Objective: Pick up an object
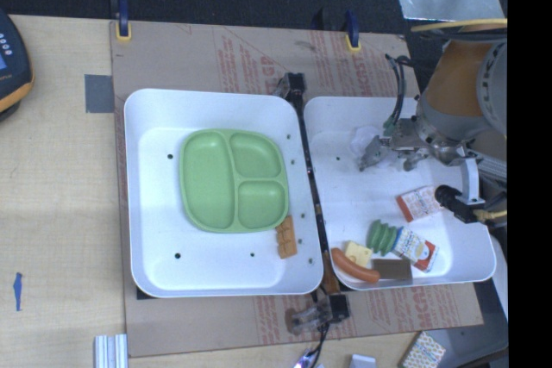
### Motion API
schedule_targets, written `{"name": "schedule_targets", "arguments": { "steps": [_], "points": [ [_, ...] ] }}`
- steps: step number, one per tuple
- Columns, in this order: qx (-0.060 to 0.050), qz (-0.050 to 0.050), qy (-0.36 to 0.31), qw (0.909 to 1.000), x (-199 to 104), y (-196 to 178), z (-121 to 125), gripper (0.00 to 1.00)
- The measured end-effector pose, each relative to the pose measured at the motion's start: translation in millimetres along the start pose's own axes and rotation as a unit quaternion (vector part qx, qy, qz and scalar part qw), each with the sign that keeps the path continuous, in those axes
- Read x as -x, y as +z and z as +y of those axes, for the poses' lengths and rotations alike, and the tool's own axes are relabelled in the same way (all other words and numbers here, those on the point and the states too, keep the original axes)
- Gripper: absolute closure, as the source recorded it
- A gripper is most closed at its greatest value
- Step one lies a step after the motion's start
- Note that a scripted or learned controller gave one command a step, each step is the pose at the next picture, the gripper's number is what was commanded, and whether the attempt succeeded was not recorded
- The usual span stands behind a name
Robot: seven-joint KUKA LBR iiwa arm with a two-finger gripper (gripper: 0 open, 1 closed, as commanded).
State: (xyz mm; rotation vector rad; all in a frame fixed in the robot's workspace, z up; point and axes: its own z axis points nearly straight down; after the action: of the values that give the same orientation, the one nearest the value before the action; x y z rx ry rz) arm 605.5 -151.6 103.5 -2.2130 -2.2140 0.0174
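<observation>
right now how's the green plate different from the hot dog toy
The green plate lies in the left bin; the hot dog toy lies in the right bin, among other small items. The green plate is far larger, flat and divided into three compartments; the hot dog toy is small, long and red-orange. Both lie apart from the gripper.

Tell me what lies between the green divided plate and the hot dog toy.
In the camera view, a small brown waffle-like piece lies between the green divided plate and hot dog toy, beside the bins' adjoining walls.

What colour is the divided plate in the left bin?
Light green; the divided plate shows clearly in the camera view.
</observation>
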Motion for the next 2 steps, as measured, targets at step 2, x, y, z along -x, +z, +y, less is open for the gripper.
{"name": "schedule_targets", "arguments": {
  "steps": [2],
  "points": [
    [0.01, -0.004, -0.002, 0.9999, 24, 13, -92, 0.0]
  ]
}}
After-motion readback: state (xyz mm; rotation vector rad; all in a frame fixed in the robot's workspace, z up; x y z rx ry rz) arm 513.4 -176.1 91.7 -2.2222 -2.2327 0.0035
